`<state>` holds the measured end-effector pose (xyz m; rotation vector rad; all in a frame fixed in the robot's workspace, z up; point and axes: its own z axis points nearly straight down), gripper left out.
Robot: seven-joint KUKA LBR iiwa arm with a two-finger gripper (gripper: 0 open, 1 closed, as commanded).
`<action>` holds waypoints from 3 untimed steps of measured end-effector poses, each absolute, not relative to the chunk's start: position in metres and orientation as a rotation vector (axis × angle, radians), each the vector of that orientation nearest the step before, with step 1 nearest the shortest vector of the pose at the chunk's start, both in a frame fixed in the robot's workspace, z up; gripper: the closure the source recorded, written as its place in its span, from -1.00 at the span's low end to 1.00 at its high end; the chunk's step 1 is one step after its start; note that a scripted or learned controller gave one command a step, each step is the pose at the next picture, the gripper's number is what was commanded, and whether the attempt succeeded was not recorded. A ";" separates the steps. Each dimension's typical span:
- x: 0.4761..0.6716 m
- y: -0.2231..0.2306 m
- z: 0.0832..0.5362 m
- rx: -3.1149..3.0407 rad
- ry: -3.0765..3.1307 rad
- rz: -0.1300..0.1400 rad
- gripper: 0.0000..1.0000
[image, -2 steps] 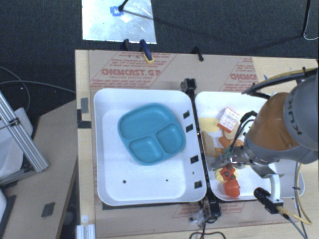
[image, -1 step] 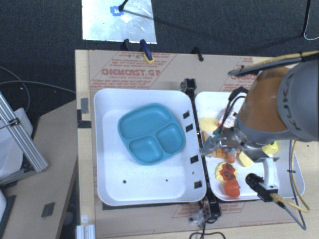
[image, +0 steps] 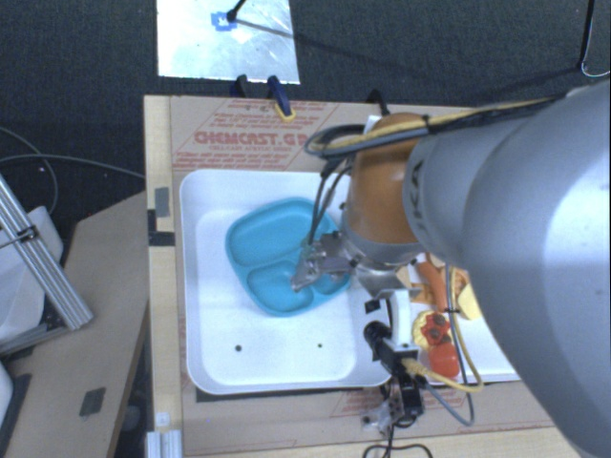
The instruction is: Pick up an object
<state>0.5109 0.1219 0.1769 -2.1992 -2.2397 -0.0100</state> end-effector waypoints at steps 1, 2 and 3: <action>0.511 0.112 0.188 -2.212 -2.231 -0.003 1.00; 0.612 0.081 0.199 -2.223 -2.231 -0.009 1.00; 0.527 0.061 0.183 -2.219 -2.216 0.008 1.00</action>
